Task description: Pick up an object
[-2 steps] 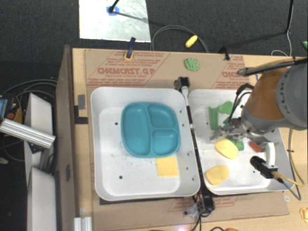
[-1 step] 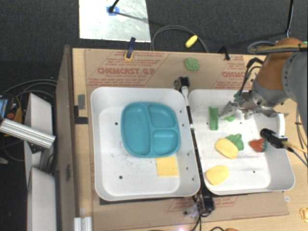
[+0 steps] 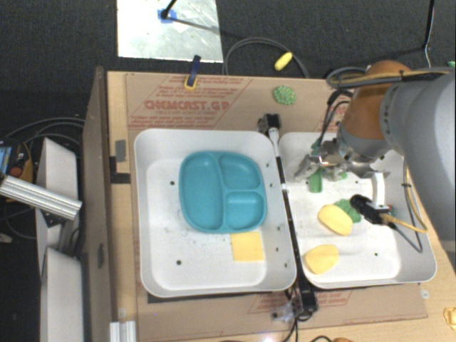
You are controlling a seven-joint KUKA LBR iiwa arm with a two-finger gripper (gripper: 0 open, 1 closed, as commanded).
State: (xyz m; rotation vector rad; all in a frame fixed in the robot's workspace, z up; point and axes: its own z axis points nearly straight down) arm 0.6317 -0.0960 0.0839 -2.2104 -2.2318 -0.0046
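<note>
Hand (image 3: 315, 168) low over the right bin (image 3: 413, 258) — green piece (image 3: 315, 184) just below, upright; finger spread impossible to tell.

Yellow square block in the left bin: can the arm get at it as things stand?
Probably yes. The yellow square block lies flat with open space above, just below the blue divided plate. The claw would need to cross the bins' shared wall.

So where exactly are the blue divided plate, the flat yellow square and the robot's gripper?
blue divided plate (image 3: 222, 192): camera view, on the ridge between its compartments.
flat yellow square (image 3: 247, 247): camera view, on the middle of its top face.
gripper (image 3: 318, 168): camera view, at its tip, above the right bin.
</note>
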